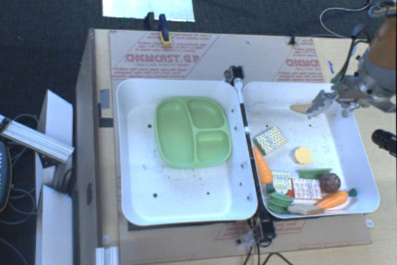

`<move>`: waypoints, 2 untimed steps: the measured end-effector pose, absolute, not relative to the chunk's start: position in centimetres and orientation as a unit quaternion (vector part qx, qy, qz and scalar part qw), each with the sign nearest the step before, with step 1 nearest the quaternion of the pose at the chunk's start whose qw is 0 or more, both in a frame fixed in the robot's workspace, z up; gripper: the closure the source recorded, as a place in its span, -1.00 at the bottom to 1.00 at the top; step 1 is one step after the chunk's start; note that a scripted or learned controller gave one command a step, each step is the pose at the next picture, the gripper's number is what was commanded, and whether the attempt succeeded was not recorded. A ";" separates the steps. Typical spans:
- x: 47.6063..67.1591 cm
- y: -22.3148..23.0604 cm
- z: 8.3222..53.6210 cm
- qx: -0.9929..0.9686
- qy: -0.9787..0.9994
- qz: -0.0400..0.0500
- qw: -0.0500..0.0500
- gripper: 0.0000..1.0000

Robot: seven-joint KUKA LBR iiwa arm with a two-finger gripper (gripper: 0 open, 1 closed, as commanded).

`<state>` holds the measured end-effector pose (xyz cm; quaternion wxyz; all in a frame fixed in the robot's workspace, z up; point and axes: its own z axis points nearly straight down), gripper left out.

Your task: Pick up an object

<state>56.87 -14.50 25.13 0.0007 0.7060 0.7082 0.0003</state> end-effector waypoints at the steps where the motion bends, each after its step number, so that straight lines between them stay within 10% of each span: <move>1: 56.5 -20.2 8.6 0.707 0.707 0.000 0.001 -1.00; 2: 48.6 -20.7 8.4 0.707 0.707 0.000 0.000 -1.00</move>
